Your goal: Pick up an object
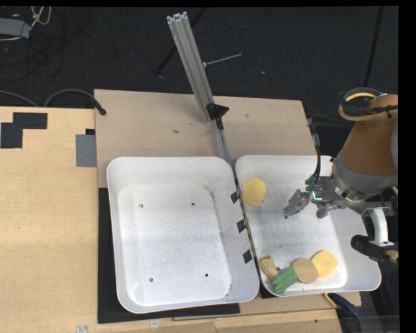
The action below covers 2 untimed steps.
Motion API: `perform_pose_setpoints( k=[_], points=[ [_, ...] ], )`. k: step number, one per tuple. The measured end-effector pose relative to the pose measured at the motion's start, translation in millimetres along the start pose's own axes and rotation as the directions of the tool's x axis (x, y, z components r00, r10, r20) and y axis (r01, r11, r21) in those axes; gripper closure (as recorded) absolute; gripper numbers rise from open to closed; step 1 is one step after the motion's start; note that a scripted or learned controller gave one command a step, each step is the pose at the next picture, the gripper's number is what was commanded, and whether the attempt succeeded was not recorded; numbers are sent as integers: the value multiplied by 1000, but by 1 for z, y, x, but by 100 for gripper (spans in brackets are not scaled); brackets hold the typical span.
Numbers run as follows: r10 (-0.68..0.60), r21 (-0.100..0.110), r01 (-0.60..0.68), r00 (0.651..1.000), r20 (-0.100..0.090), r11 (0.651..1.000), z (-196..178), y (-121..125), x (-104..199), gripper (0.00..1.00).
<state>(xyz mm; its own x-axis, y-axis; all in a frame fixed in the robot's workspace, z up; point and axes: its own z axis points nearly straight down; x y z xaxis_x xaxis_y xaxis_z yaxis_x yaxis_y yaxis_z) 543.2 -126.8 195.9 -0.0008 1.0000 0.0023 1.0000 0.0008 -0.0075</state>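
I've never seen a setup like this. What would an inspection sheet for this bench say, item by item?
Surface: two white bins side by side, left bin and right bin, on a tan board.
Job's things: yellow lump near the right bin's upper left; yellow piece, tan disc, green item and small tan block clustered at its lower edge.
Clutter: nothing seen.
Grippers: gripper over the right bin's middle, holding nothing.
Cables: dark cable by the arm; cables on the floor.
Surroundings: slanted metal rail, wooden tabletop, dark floor.
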Motion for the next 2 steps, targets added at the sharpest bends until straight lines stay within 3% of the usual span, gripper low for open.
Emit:
perform_pose_setpoints(
  k=[1,2],
  points=[
    [3,-4,-3,1000,1,1000,-2,1,-1,0],
    [2,1,-2,1000,1,1000,49,7,-7,0]
  ],
)
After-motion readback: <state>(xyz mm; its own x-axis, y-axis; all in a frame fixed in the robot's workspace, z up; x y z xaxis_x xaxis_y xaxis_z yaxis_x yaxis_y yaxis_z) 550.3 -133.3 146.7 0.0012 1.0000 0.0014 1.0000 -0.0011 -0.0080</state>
